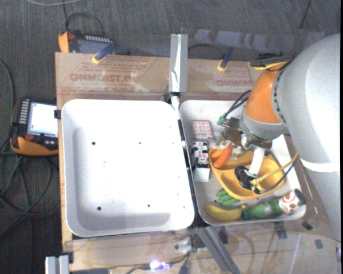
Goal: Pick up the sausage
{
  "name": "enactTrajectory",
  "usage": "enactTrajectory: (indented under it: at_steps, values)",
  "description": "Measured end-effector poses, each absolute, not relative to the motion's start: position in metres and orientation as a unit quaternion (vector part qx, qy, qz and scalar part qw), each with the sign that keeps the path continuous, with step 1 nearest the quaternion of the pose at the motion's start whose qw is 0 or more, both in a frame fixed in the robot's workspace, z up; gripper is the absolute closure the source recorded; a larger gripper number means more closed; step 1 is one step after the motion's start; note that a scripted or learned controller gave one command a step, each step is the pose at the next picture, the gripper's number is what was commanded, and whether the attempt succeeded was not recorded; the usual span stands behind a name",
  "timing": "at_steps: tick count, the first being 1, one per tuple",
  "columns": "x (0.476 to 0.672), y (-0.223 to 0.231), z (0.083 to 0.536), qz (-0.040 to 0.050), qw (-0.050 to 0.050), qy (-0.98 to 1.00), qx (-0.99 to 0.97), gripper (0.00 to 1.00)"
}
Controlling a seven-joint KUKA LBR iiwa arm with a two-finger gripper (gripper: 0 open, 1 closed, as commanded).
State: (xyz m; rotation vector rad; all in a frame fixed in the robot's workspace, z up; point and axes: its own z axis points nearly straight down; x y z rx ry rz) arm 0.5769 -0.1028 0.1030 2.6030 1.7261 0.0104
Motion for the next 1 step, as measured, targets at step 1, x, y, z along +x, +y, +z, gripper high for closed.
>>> enactTrajectory:
  at_steps: [1]
  values:
    - [0.659,-0.0582,0.1834,-0.0026,0.001,0.545,0.839,1.0]
